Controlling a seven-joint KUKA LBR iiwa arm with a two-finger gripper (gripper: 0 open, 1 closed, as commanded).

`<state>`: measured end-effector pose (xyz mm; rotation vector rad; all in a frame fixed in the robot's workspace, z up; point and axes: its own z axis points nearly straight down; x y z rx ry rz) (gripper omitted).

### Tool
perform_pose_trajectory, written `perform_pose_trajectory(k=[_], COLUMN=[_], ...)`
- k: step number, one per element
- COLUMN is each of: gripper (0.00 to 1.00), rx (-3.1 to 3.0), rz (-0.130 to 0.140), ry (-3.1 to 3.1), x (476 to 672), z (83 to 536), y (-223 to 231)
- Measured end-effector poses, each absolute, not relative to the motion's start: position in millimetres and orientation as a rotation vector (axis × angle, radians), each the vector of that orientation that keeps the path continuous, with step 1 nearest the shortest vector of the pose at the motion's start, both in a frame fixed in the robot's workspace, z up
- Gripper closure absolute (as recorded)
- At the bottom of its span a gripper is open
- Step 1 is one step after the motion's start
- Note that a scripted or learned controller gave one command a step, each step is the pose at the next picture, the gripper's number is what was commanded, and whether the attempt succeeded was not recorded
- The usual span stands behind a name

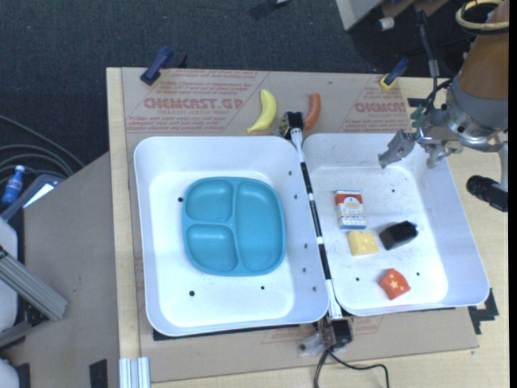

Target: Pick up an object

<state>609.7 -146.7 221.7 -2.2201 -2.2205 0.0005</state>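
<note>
The right bin (452, 217) holds a red and white box (350, 209), a yellow block (363, 242), a black object (398, 234) and a small red object (393, 283). My gripper (414, 153) hangs over the bin's far right corner, behind and to the right of these items. It is open, its two fingers spread apart with nothing between them. The nearest item, the red and white box, lies well to the left and nearer the camera than the fingertips.
A blue divided plate (234, 225) lies in the left bin (161, 176). A yellow banana (263, 111) and an orange sausage-shaped toy (312, 110) rest on the board behind the bins. Blue clamps (157, 65) sit at the board's back edge.
</note>
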Motion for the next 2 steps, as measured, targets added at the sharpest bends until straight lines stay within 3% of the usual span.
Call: perform_pose_trajectory(k=[1,2], gripper=[0.0,0.0], rx=[-2.22,-2.219], rz=[0.003,0.001], ry=[-2.219,-2.221], x=[602.0,574.4], z=[99.0,84.3], y=[-173.1,-124.1])
